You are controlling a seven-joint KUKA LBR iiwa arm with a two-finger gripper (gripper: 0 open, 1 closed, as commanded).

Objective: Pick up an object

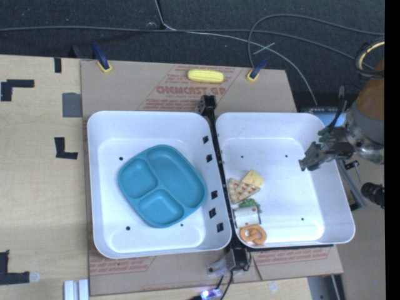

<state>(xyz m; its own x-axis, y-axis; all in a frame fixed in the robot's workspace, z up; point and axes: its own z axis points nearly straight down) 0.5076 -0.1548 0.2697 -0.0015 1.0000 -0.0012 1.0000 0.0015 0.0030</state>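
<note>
In the right-hand bin [325, 227], against its left wall and toward the near corner, lies a tight huddle of small play-food pieces: a pale yellow wedge like cheese [253, 179], a tan cracker-like piece [237, 189] touching it, a white-and-green item [247, 214] just below, and a brown pretzel [253, 234] at the near rim. Any of these could serve as the object to pick up.

The claw [310, 161] hovers over the far right part of the same bin, well apart from the huddle, with nothing between its tips; whether it is released or clenched I cannot tell, as it reads as a dark blur against the white.

The risks, as I judge them, come from crowding and walls. The pieces touch or nearly touch, so a descent on one may nudge its neighbours or catch two at once. They sit close to the divider between the bins, so a tip could land on the wall instead of the floor. The pieces look flat and low, offering little to close on, and the pretzel on the sloped rim may slide away.

The left bin [100, 136] holds a blue divided tray [161, 185], and a yellow corn-like toy [205, 75] rests on the cardboard [125, 86] covering the tabletop, beyond both bins. The arm [369, 108] is cut off at the right edge. The white-and-green item is too small to identify, and the dark clips along the divider are hard to make out.
</note>
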